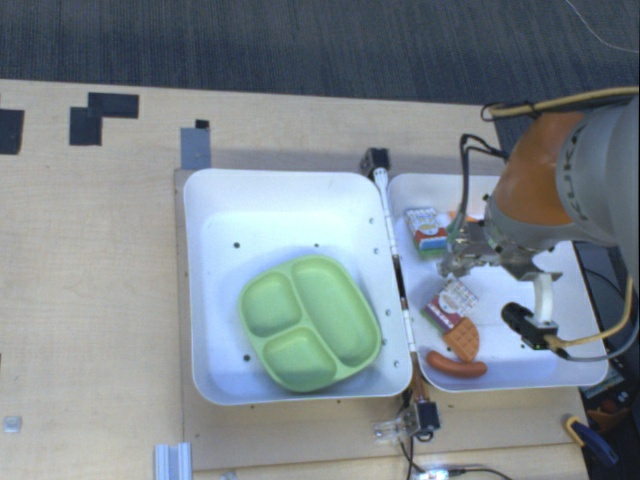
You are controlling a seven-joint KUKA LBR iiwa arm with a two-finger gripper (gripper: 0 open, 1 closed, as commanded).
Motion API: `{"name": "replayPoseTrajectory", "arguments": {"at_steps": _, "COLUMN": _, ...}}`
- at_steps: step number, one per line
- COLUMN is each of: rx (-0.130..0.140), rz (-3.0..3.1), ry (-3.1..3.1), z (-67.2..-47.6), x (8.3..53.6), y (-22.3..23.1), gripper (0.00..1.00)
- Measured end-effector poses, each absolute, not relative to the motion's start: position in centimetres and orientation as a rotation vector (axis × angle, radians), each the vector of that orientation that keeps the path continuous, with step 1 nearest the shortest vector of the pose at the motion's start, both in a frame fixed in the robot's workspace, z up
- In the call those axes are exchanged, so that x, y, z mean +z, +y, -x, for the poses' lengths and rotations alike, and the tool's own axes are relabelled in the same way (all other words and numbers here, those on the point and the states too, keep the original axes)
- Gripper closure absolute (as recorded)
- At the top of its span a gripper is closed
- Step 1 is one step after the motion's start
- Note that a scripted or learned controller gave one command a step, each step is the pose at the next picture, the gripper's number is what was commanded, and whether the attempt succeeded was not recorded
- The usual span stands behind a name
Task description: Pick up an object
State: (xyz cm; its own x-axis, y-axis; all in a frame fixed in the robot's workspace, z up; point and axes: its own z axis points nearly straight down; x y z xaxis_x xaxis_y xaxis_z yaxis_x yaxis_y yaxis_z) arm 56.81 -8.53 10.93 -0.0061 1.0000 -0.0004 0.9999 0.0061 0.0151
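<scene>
The right bin (570,363) holds several small things. A white, blue and orange carton (427,229) lies at its back left. A red and white packet (451,304) sits near the middle left, with a brown waffle-like cracker (463,340) just in front of it. A red sausage (457,367) lies along the front wall. My gripper (462,259) hangs over the bin between the carton and the packet, a little above the packet. The grey arm with its orange band (535,173) covers the back right of this bin.
The left bin (215,258) holds a green divided plate (310,322) with three compartments. A black clamp (376,159) sits at the back where the two bins meet. Cables (545,333) trail over the right bin's right side.
</scene>
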Motion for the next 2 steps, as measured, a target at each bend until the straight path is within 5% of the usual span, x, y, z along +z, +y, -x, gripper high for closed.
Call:
{"name": "replayPoseTrajectory", "arguments": {"at_steps": 1, "rx": 0.006, "rz": -2.214, "ry": 2.218, "z": -62.2, "x": 8.7, "y": -14.4, "gripper": 1.00}}
{"name": "replayPoseTrajectory", "arguments": {"at_steps": 2, "rx": 0.007, "rz": -2.210, "ry": 2.227, "z": -67.0, "x": 23.8, "y": -4.7, "gripper": 1.00}}
